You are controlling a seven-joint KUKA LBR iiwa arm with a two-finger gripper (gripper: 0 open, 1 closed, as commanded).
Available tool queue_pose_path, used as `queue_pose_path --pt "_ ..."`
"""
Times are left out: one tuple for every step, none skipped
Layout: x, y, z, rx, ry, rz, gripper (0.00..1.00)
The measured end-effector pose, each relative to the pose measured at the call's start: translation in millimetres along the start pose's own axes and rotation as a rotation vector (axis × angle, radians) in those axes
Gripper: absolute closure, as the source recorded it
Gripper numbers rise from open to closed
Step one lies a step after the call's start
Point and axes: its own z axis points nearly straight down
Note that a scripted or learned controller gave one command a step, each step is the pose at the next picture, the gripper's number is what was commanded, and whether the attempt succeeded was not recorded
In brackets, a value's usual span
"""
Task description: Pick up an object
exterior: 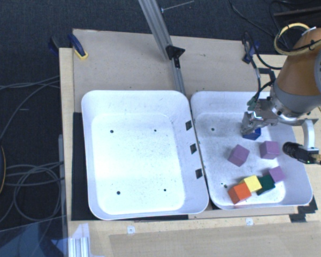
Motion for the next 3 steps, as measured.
queue_pose_path --pt "7 8 -59 -0.001 0.000 -0.002 1.00" --pt "7 10 -114 0.000 0.000 0.000 1.00" --pt "62 18 -98 0.010 0.004 -0.005 1.00"
